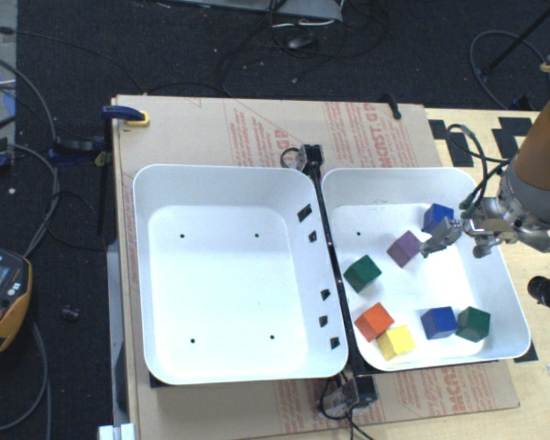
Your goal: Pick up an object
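Reaching from right, gripper (443, 235) low over right bin (422, 183), beside purple cube (404, 247).

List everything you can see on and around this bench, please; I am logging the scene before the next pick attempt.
bins: 2, white, side by side on the bench, left bin and right bin
blocks: 7, all in the right bin
blue blocks: 2, one at the back by the gripper, one near the front
green blocks: 2, one near the divider, one at front right
purple block: 1, mid bin
orange block: 1, front
yellow block: 1, front, touching the orange one
clamp: 1, blue and yellow, bench's back left corner
gripper: 1, grey, over the right bin between the purple and back blue blocks
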`<action>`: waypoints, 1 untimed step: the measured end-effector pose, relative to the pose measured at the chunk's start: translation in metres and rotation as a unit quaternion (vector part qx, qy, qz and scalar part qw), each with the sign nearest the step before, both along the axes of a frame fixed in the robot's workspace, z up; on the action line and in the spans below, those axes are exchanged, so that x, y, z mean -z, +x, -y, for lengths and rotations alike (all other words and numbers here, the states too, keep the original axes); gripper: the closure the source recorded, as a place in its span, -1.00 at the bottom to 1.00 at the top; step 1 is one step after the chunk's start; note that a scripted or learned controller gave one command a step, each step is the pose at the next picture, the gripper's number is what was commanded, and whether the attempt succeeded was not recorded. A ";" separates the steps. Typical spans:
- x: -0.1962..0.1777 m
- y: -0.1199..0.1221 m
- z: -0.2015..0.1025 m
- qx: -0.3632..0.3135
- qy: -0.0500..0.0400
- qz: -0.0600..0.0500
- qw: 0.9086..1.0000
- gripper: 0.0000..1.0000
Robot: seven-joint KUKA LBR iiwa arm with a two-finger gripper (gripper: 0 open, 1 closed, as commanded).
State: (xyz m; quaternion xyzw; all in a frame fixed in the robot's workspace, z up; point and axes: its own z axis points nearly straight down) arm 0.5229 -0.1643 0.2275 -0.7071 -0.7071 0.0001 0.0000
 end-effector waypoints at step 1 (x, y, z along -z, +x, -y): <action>0.089 0.038 0.023 0.000 0.001 -0.004 1.000 -1.00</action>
